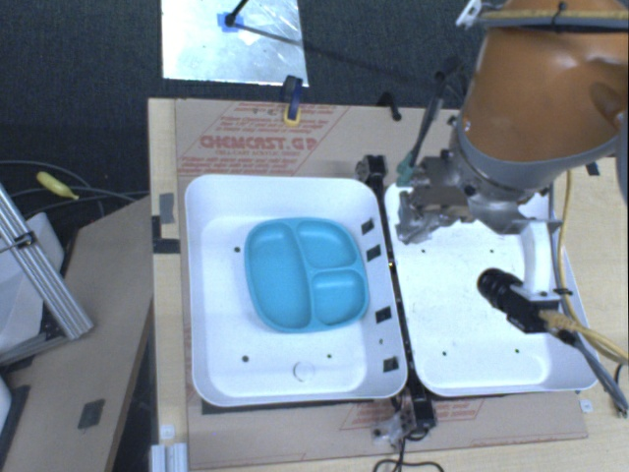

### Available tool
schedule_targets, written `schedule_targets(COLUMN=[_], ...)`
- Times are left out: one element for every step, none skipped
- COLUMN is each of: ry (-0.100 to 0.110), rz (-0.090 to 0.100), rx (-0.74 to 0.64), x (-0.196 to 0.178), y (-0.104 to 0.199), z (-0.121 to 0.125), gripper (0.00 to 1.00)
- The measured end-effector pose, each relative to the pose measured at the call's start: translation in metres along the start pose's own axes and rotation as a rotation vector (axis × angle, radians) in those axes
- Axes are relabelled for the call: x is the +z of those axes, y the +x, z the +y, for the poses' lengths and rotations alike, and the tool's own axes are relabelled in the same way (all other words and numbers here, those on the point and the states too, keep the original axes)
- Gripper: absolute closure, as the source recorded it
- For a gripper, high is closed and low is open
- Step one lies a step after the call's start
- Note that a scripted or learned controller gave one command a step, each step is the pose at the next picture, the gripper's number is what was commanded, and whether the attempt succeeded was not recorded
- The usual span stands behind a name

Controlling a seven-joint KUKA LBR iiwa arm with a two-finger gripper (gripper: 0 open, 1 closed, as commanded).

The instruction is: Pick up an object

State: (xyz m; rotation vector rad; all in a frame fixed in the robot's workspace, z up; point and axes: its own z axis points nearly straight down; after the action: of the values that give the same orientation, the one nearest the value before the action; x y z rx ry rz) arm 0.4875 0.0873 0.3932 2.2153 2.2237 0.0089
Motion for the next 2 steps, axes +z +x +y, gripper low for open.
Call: schedule_targets(ry=[0.005,0.004], rz=[-0.002,-0.001], rx=[0.006,-0.001], x=[0.026,0.031], y=[-0.041,-0.025], z=[0.002,-0.001], gripper=[1.0,1.0])
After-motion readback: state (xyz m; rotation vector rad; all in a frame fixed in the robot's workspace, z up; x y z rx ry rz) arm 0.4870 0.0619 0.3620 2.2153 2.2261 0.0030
